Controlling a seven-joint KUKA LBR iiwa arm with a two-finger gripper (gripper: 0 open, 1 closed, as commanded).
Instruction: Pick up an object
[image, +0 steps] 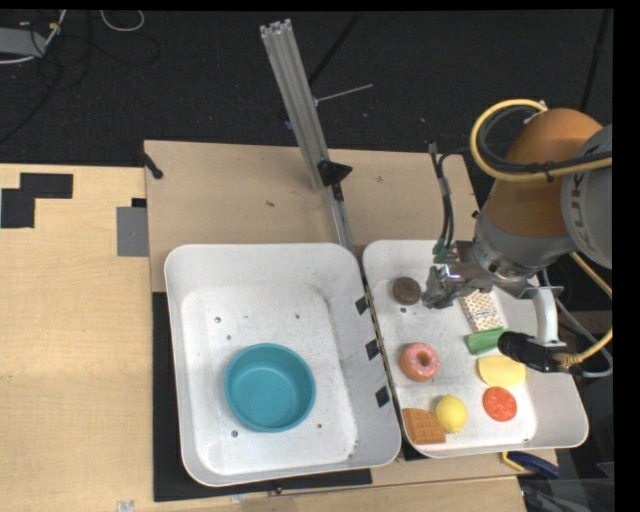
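Jaws (437, 293) hung low in the right bin (385, 262), their state impossible to tell, just beside a round brown cookie (406, 290); a frosted pink donut (420, 361) lay below it.

bins (190, 290): matt white plastic | bowl (269, 387): smooth teal plastic | bench (60, 300): pale wood | post (300, 100): ribbed metal

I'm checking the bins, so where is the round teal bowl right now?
The round teal bowl sits in the left white bin, toward its near edge, across the divider from the pink-frosted doughnut in the right white bin.
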